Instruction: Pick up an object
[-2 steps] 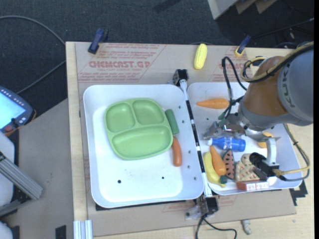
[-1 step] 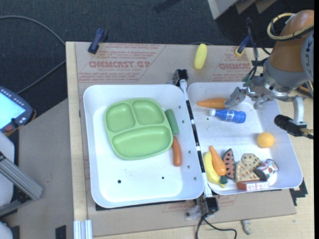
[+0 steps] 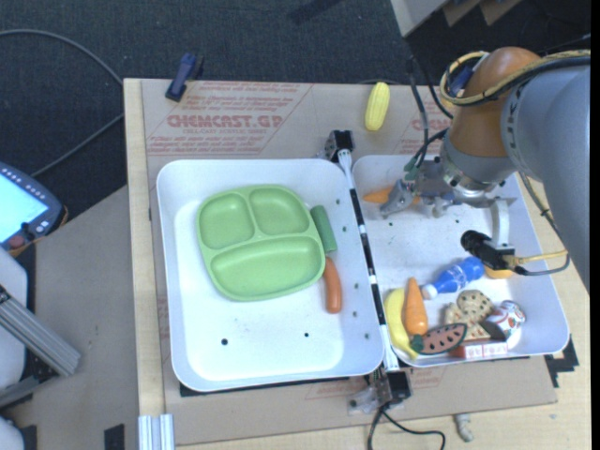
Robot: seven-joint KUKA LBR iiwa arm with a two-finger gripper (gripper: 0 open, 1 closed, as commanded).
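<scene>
Grey arm (image 3: 562, 111): it comes in from 3 o'clock. The frame edge cuts off its far length, and its orange band (image 3: 492, 97) bulges over the wrist.
Gripper (image 3: 409, 195): it sits low at the 11 o'clock corner of the right bin (image 3: 417, 251). The wrist covers most of it, so you cannot tell whether it is spread, pressed together or pinching anything.
Orange piece (image 3: 377, 196): this small thing lies just beside the gripper at its 9 o'clock, near the bin's left wall. It is too small to name, and you cannot tell whether the two are touching.
Right bin, 1 o'clock corner: hidden under the arm.
Right bin, 6 o'clock heap: banana (image 3: 397, 324), carrot (image 3: 414, 313), watermelon slice (image 3: 441, 338), cookie (image 3: 472, 304), blue bottle (image 3: 457, 276) and can (image 3: 507, 318) crowd together. You see only part of a red box (image 3: 484, 351) under them.
Left bin (image 3: 272, 340): a green plate (image 3: 261, 242) lies near the middle. A green stick (image 3: 323, 228) touches its 3 o'clock rim, and an orange sausage shape (image 3: 333, 285) lies at 4 o'clock.
Bench (image 3: 234, 115): yellow corn (image 3: 377, 106) lies beyond the right bin at 12 o'clock, and a blue clip (image 3: 183, 76) sits at the 11 o'clock corner.
</scene>
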